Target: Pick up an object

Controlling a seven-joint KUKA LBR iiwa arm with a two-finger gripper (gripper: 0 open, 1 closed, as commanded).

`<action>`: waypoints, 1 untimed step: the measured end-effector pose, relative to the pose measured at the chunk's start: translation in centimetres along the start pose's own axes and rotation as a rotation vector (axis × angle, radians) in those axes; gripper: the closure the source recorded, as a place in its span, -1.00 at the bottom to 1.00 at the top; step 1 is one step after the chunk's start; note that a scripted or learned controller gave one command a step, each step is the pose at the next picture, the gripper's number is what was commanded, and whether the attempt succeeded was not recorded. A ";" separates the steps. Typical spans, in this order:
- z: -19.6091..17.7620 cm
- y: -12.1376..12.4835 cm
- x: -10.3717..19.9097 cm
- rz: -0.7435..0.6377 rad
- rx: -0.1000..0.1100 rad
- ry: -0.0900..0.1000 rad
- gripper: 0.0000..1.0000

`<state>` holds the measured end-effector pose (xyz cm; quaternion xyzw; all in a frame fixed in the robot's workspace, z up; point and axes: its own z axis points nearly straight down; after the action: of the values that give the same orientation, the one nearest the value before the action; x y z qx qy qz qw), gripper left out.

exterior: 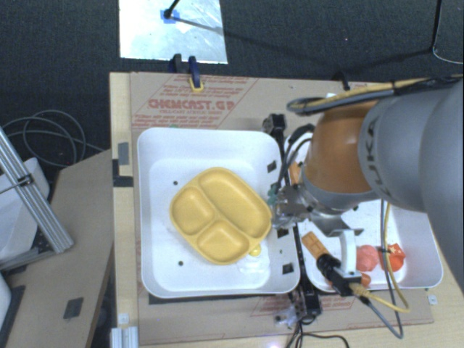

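Observation:
A yellow divided plate [220, 214] with three compartments lies tilted in the left white bin [163, 158]. A small yellow piece [254, 250] peeks out under its lower right edge. In the right white bin [428, 267] lie a red and orange object [378, 257] and a brown block [315, 243]. The grey arm with its orange band [337, 154] hangs over the divider between the bins. My gripper [284, 207] sits low at the plate's right rim, and the wrist hides its fingertips.
A cardboard sheet [196, 96] underlies both bins. A shiny foil square [172, 20] lies at the back on the dark floor. Cables and a black and yellow connector [341, 278] trail along the front of the right bin. Metal rails [29, 201] stand at far left.

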<state>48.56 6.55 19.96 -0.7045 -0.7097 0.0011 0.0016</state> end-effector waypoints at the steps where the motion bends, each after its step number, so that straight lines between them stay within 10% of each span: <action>1: 1.6 0.1 -1.9 0.007 -0.002 -0.001 1.00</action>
<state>48.63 4.69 18.33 -0.7071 -0.7071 0.0006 0.0006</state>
